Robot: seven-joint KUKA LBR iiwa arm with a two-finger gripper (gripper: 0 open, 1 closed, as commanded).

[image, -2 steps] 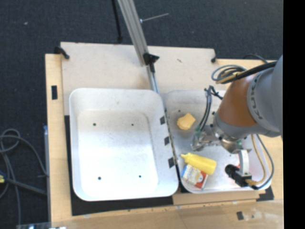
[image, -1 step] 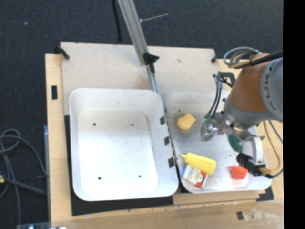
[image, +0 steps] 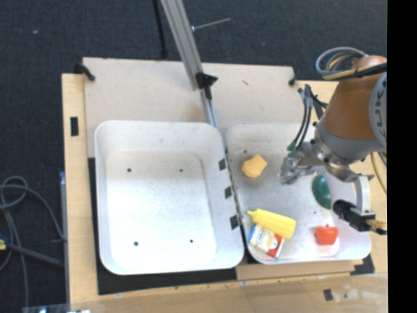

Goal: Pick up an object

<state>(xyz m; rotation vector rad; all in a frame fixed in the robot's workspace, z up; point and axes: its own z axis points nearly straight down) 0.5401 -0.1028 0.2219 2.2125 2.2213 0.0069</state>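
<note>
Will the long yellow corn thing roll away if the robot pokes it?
Maybe a little. The yellow corn looks long and rounded, so it could roll sideways. But it lies against the small printed box, near the bin's wall, which would probably stop it.

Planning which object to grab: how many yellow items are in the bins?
2, both in the right white bin: a rounded yellow lump near its middle, a long yellow corn-like piece at front. The arm may hide more.

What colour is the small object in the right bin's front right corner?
Red-orange, seen in the camera view, lying near the right bin's front rim.
</note>
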